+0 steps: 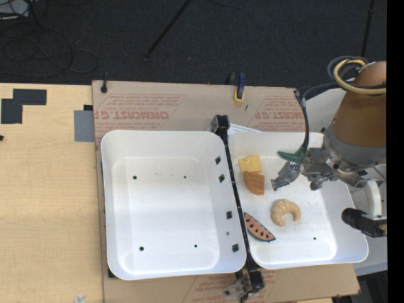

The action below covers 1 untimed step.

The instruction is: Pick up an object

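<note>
So there's just the one overhead camera, looking down at a slant on two white bins sitting side by side on a cardboard sheet. The left bin [164, 201] has nothing in it to grab. All the action is in the right bin [328, 248], which makes sense since the arm [360, 118] comes in from that side and only has a short reach to the stuff.

Four things in there, all fake food by the look of it. A yellow cheese block [250, 164] sits near the divider, with an orange-brown wedge [255, 183] touching it just below. Nearer the middle is a croissant [285, 211], pale tan, curled into a C shape with its ends pointing down. Then a watermelon slice [259, 228], red with a dark rind, lies right up against the divider wall, which I'd guess makes it the awkward one to get fingers around.

The gripper [287, 175] hangs above the bin floor, between the cheese pile and the croissant, closer to the upper side of the croissant. It's tilted toward the left. Honestly can't tell whether the fingers are spread or pressed together; they blur into one dark grey shape from this angle. Nothing visible between them, so I wouldn't call anything picked yet.

My guess is the croissant or the wedge is the target, since both are just beside the tip. The croissant looks easiest: it's out in the open with room on both sides.
</note>
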Each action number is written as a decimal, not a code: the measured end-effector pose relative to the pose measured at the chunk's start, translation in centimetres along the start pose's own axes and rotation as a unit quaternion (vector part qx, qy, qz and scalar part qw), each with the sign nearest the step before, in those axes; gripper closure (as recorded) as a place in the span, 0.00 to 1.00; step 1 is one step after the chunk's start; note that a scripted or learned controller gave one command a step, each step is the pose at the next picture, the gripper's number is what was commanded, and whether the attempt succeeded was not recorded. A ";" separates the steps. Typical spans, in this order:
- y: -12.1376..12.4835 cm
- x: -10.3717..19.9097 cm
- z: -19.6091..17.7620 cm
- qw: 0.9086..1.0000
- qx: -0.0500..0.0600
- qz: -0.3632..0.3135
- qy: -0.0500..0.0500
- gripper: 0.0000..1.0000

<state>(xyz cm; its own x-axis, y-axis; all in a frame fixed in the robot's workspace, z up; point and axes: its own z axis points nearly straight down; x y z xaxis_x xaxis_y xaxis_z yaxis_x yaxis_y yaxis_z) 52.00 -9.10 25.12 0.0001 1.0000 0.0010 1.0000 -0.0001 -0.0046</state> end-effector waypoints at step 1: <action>-2.2 -0.2 12.3 1.000 0.006 0.000 0.001 0.00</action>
<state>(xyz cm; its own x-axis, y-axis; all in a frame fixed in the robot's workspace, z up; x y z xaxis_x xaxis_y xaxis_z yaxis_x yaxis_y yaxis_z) 49.79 -9.32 12.83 0.0009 1.0000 0.0031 0.9999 -0.0009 -0.0169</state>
